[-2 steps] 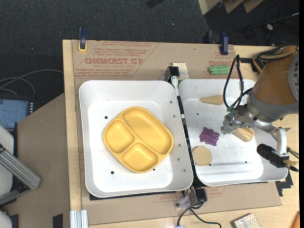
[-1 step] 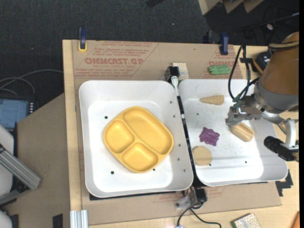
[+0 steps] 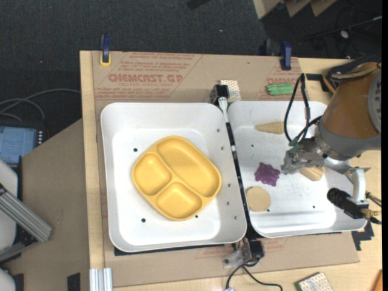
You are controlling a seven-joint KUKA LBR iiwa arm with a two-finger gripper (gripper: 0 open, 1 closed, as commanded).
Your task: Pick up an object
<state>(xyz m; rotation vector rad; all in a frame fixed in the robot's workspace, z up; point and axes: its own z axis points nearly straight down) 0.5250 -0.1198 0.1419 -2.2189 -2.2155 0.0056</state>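
The camera view shows the left bin [image 3: 115, 162] with a yellow divided plate [image 3: 176, 177] in its middle. In the right bin [image 3: 303, 223], a round tan piece [image 3: 259, 198] lies near the front left corner, a purple object [image 3: 267, 173] just behind it, and a cone-shaped piece [image 3: 271, 127] near the back edge. The gripper [image 3: 298, 161] is low over the bin's middle, beside a tan object [image 3: 312, 174]; how far it is open I cannot tell.

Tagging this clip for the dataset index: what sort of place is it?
Most likely a robotics lab bench. A board is clamped down under two white bins, with loose cables around. The grey arm's gripper hangs over toy-like pieces, and a yellow divided tray sits in the other bin.
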